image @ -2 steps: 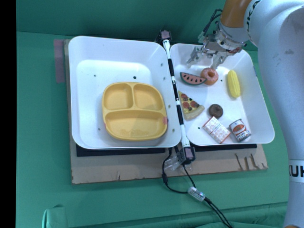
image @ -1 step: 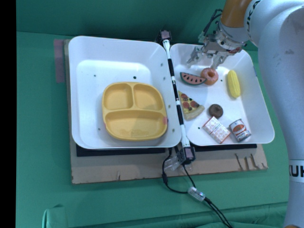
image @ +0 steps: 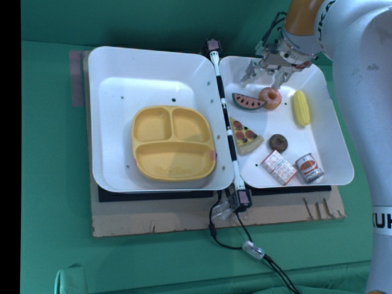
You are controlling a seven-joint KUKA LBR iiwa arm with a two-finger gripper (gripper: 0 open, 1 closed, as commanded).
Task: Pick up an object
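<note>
Left bin [image: 110, 66] holds yellow divided plate [image: 173, 143]. Right bin [image: 334, 133]: corn cob [image: 301, 108], watermelon slice [image: 248, 101], pizza slice [image: 245, 136], can [image: 309, 168], carton [image: 279, 166], pink donut [image: 270, 97], chocolate donut [image: 278, 143]. Gripper [image: 267, 75] fingers spread wide, holding nothing, just above pink donut.

The grey arm's 2-finger gripper [image: 269, 73] hangs with fingers spread over the right shallow white bin [image: 334, 141], just above a glazed orange toy doughnut [image: 270, 97] beside a red watermelon slice [image: 248, 101].

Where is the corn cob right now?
The corn cob lies in the right bin, near its far right side, just right of the pink donut.
</note>
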